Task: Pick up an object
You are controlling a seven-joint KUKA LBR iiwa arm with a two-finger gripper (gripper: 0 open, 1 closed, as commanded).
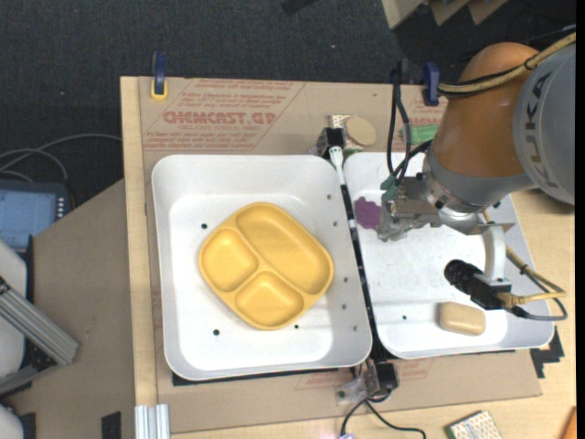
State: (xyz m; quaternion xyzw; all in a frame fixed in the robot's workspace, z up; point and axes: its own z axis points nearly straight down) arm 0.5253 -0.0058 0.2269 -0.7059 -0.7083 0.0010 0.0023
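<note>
Two shallow white bins sit side by side on a brown board (219,117) printed with red lettering, and the board is held by blue clamps (159,73) along its far edge.

The grey arm (484,126) with its orange band reaches in from the right. It covers the far right corner of the right bin (411,273), so anything lying under it is hidden. The gripper (395,219) hangs low over the near-left part of that bin. It is seen from above and partly in shadow, so whether it is apart or together cannot be told. A small purple object (366,212) lies just beside it, close to the bin's left wall, and its shape is hard to make out. A sliver of something green (419,136) shows behind the arm, too cut off to identify.

A tan block (462,318) rests near the front of the right bin, well apart from the gripper. The left bin (169,273) holds a yellow plate (265,263) with three compartments, lying flat near its middle.

Dark carpet (183,16) lies beyond the board, and loose cables (55,154) trail at the left.
</note>
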